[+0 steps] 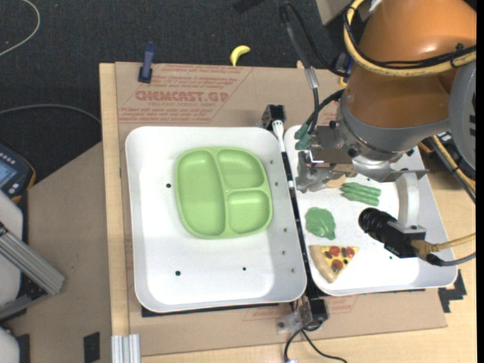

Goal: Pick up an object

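Starting at the left: the left bin (151,263) carries one thing, a green divided plate (223,191), lying flat near the middle with its three compartments bare; I judge it stiff plastic, light but wide and smooth, so only the raised rim offers a hold, and a slippery one at that; across the wall where the two bins meet, here is my hand (311,174), low over the left side of the right bin (393,274), close against that wall; from up here I cannot tell whether it is open or closed, and I see nothing gripped in it; just in front of it, toward the camera, lies a green leaf (320,221), flat on the bin floor and apart from my hand; it looks thin and soft, feather-light I'd guess, likely to flop, best pinched across its thicker middle; nearer the camera again, a pizza slice (335,258) sits by the bin's front edge; probably a stiff toy, light and thin, to be taken across its narrow width; further right, the green pods (361,194), a small ridged bundle near my hand; likely plastic or rubbery, the bulkiest of the three and so the easiest bite, across the short way; nothing here looks fragile to me; the trouble is thin things lying flat on a slick white floor
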You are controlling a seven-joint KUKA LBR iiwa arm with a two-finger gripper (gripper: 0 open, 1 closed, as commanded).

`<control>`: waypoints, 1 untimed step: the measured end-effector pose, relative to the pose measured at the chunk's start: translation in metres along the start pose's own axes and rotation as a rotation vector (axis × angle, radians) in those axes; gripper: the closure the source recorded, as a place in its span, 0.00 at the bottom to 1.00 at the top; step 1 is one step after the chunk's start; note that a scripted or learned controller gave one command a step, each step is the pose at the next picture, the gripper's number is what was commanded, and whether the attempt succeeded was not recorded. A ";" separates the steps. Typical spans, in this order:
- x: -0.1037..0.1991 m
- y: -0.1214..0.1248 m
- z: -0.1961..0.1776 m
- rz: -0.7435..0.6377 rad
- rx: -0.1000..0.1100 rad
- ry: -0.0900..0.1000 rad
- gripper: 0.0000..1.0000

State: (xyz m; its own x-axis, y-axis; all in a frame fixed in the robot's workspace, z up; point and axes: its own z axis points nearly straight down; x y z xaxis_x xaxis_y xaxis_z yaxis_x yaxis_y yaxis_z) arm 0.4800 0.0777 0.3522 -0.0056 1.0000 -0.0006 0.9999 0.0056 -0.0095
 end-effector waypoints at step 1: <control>-0.068 -0.001 -0.087 0.013 -0.021 0.000 1.00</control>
State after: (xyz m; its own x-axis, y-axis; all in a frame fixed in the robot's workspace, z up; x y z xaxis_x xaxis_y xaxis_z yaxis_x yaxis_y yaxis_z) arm 0.4799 0.0097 0.4393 0.0071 1.0000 -0.0008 0.9999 -0.0070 0.0119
